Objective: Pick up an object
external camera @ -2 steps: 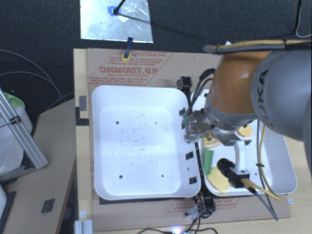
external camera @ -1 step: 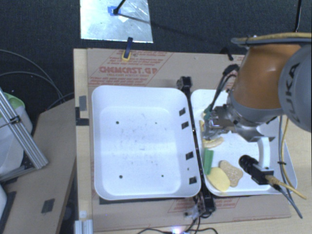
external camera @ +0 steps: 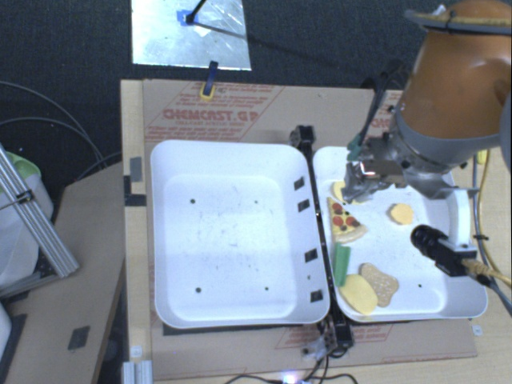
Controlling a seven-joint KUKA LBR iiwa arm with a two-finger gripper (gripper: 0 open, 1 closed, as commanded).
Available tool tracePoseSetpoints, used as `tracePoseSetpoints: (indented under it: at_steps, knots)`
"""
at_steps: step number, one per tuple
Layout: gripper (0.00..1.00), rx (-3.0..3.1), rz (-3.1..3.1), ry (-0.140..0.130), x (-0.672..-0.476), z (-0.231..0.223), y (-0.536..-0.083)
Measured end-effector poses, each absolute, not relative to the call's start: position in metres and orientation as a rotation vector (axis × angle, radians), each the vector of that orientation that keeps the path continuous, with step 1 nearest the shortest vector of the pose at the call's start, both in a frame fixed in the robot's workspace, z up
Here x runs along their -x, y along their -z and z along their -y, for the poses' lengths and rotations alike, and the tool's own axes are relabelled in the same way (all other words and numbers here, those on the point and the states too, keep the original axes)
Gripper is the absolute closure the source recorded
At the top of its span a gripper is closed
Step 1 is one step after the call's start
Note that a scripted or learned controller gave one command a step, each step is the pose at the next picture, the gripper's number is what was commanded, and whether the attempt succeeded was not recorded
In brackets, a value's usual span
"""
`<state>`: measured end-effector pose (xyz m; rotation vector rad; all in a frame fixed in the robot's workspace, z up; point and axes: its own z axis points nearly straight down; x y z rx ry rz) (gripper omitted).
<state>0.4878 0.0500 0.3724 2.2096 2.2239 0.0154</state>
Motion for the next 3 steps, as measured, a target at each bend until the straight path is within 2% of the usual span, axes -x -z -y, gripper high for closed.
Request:
tracePoseSetpoints:
  at_steps: [1,2,3]
  knots:
    - [1.0,-2.21,-2.231,-0.007,-0.487,-0.114,-0.389]
    - [1.0,-2.225,-2.22,0.008,-0.486,-0.08,-0.307]
    - [1.0,-2.209,-2.224,-0.021,-0.488,-0.105,-0.423]
